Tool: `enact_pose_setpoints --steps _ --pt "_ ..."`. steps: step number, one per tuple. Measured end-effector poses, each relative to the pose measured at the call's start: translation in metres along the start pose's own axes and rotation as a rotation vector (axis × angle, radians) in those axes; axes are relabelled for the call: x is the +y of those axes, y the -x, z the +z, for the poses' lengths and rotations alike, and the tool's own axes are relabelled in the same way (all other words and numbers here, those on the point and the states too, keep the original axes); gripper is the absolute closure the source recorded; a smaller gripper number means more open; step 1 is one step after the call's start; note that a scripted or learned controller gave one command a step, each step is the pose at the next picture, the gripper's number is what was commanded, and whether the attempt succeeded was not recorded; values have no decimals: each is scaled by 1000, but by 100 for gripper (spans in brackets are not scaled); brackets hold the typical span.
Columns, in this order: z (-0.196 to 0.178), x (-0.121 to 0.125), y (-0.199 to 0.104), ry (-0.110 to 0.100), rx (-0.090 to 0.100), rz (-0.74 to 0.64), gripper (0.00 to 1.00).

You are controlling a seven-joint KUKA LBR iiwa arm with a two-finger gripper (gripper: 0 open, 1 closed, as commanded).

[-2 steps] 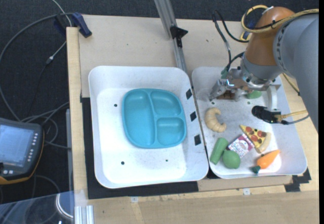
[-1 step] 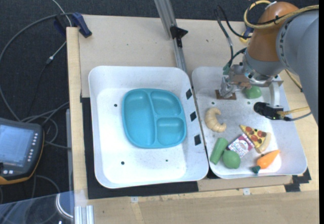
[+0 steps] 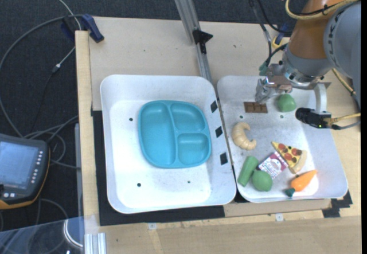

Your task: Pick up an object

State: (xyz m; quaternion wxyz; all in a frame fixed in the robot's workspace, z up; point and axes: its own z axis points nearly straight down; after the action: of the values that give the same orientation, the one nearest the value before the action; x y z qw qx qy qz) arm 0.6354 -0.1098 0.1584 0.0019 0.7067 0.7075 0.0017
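My gripper (image 3: pixel 267 90) hangs over the far part of the right bin (image 3: pixel 335 161), beneath the orange-banded wrist. A brown chocolate bar (image 3: pixel 256 108) lies just in front of it, and a green ball (image 3: pixel 285 102) sits right beside it on the right. Further forward in that bin lie a croissant (image 3: pixel 245 135), a pizza slice (image 3: pixel 290 155), a small pink packet (image 3: pixel 273 165), a green cucumber (image 3: pixel 248 170), a green round fruit (image 3: pixel 262 181) and a carrot (image 3: pixel 302 181). Nothing shows between the fingers.
The left bin (image 3: pixel 117 132) holds a blue divided plate (image 3: pixel 175 133). A slanted metal pole (image 3: pixel 186 6) rises behind the bins. Cables and a black connector (image 3: pixel 312 116) hang beside the arm on the right. A pendant (image 3: pixel 20 170) lies off the bench at left.
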Motion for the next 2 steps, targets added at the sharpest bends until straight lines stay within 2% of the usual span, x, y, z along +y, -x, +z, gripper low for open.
enact_pose_setpoints --steps 2 --pt "-97 -3 8 2 -1 0 100"
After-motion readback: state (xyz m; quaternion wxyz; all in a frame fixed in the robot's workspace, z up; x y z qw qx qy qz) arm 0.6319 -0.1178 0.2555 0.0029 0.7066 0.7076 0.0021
